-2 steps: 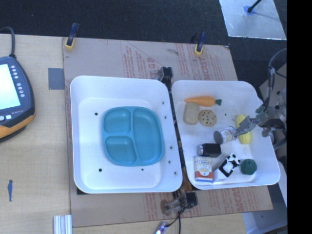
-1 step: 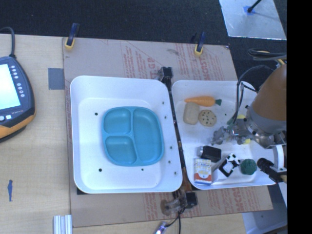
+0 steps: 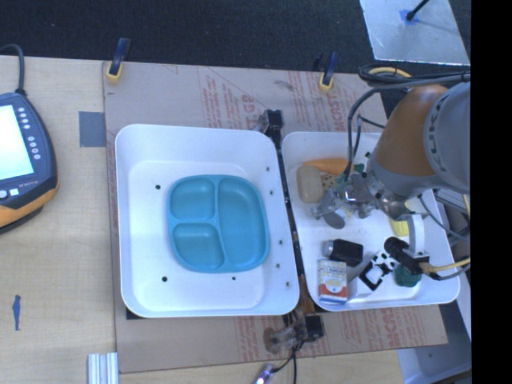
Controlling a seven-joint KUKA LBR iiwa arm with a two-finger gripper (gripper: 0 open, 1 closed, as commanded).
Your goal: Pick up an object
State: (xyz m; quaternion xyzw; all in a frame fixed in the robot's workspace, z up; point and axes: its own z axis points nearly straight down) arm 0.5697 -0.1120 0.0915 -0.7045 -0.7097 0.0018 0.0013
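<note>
The arm enters from 3 o'clock and hangs over the right bin. The gripper sits low in the bin's upper half, between a tan pad at its 9 o'clock and the orange wrist band at its 3 o'clock.

Jaw state — cannot be told: the finger hardware reads as a grey cluster with no clear gap.

Nearest candidate: the tan pad, just beside the gripper at 9 o'clock, with its long axis running roughly 12 to 6. An orange piece lies at 11 o'clock, touching the pad's top edge.

Other objects lie toward 6 o'clock — a black block and a small carton, both near but apart from the gripper.

The left bin holds a blue tray, well apart at 9 o'clock.

Judgement: a short shift toward 9 o'clock would centre the gripper on the pad.
</note>
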